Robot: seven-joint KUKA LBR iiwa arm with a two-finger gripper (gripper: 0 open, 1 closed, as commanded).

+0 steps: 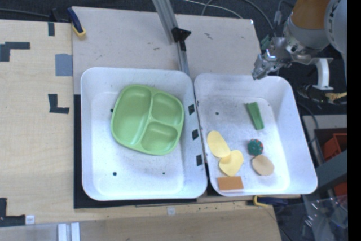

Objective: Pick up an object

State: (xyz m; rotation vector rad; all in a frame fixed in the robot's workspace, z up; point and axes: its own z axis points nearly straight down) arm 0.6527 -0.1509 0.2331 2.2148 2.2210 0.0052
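Camera view: we see the gripper (pixel 263 69) hanging over the far rim of the right bin (pixel 293 104), near its far corner. We cannot tell its state at this size, and we see nothing held in it. It looks close to the rim; contact is unclear.

Edges and room: below the gripper the right bin's far half is mostly bare white floor. The shared wall between the bins runs to the gripper's left.

Counts in the right bin, all nearer the camera than the gripper: one green stick (pixel 255 115), closest to the tool and just below it; one teal ball (pixel 255 147) further down; two yellow pieces (pixel 218 144) (pixel 231 164), down and left, touching each other; one tan round piece (pixel 263 166) beside the ball; one orange block (pixel 229 183) at the near wall, touching the lower yellow piece.

Left bin (pixel 90 138), well left of the gripper: one green divided plate (pixel 148 119), three compartments, lying slightly skewed.
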